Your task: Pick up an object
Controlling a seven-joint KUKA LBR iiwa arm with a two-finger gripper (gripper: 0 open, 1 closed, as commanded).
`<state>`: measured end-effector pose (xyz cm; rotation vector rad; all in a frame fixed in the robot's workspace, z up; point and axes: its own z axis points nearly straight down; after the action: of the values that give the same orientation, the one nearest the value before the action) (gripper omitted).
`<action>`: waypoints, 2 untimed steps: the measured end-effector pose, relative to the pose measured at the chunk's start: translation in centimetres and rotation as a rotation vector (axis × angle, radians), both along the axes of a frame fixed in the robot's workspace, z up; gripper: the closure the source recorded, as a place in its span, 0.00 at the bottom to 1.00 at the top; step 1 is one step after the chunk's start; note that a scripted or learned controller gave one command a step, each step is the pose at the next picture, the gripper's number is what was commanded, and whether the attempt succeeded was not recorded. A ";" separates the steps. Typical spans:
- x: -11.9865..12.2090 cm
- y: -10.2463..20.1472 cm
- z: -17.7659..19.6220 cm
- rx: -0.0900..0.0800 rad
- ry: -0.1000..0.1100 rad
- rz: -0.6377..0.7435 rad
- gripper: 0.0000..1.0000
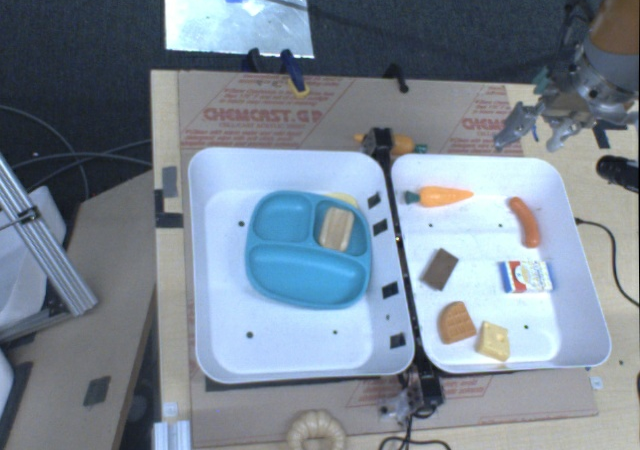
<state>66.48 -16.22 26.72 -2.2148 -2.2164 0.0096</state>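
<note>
The right bin (575, 228) holds an orange carrot (444, 196), a red-orange sausage (525, 221), a brown block (439, 269), a blue, white and red packet (526, 277), a tan cracker (457, 322) and a pale yellow cheese piece (492, 340). My gripper (537, 129) hangs above the bench beyond the right bin's far right corner, its fingers spread open with nothing between them. It is well clear of every object.
The left bin (215, 238) carries a blue divided plate (305, 248) with a tan bread slice (336, 229) in one compartment. A yellow item (398, 145) lies behind the bins' divider. A beige ring (318, 430) rests at the front edge. Black cables run at right.
</note>
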 end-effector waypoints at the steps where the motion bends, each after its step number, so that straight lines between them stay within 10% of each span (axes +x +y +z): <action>1: 0.2 0.1 0.9 -0.002 -0.013 0.002 0.00; 2: 1.2 0.2 -3.9 -0.002 -0.010 0.006 0.00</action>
<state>67.65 -15.99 22.85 -2.2143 -2.2296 0.0004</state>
